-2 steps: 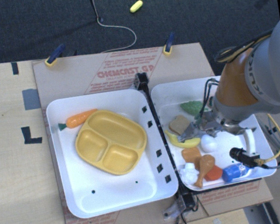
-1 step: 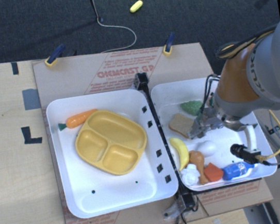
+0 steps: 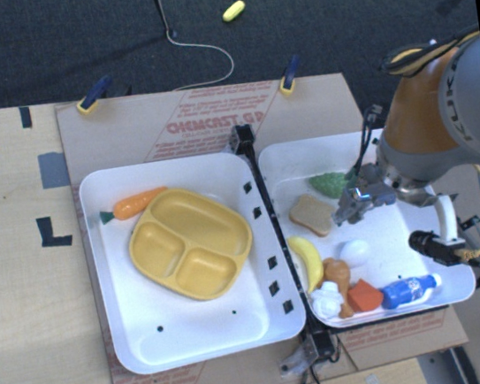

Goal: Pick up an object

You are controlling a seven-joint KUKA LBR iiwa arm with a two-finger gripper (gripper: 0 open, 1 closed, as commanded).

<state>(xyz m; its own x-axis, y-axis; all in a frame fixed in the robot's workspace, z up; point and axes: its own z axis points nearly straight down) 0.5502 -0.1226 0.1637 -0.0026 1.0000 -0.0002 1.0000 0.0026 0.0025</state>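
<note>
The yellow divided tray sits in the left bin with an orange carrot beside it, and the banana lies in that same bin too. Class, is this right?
Not quite. The yellow divided tray and the carrot are in the left bin, but the banana lies in the right bin, against its left wall. The camera view shows this.

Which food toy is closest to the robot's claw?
The brown bread slice, just left of the gripper. The banana and carrot lie farther away.
</note>
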